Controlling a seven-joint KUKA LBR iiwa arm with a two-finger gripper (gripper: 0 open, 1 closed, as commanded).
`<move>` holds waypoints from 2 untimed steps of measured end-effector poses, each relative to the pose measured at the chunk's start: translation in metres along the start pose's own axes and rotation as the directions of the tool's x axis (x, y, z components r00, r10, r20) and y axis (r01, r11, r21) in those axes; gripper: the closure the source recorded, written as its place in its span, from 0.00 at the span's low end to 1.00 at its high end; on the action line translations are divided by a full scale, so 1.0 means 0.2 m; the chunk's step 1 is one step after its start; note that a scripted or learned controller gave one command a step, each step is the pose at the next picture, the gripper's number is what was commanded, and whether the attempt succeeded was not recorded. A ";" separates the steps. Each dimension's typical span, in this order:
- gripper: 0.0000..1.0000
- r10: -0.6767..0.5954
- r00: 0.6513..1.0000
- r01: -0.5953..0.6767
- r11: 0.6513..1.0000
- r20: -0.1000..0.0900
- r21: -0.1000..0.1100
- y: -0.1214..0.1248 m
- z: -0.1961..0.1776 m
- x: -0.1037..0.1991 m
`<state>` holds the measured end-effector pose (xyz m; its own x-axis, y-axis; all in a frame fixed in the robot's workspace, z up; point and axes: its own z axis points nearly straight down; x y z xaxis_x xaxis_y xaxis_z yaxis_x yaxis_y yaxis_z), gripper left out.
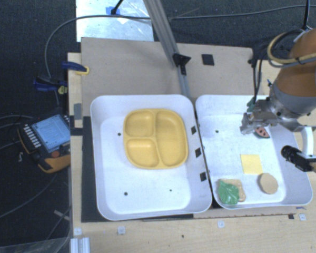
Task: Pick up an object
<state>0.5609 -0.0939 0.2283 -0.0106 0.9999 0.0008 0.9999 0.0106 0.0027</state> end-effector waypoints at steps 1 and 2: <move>1.00 0.002 1.000 -0.002 1.000 0.000 0.001 0.02 0.03 0.23; 1.00 0.001 1.000 -0.001 1.000 0.000 0.001 0.08 0.07 0.48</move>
<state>0.5750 0.0032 0.2137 -0.0098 1.0000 0.0011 1.0000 0.0098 0.0018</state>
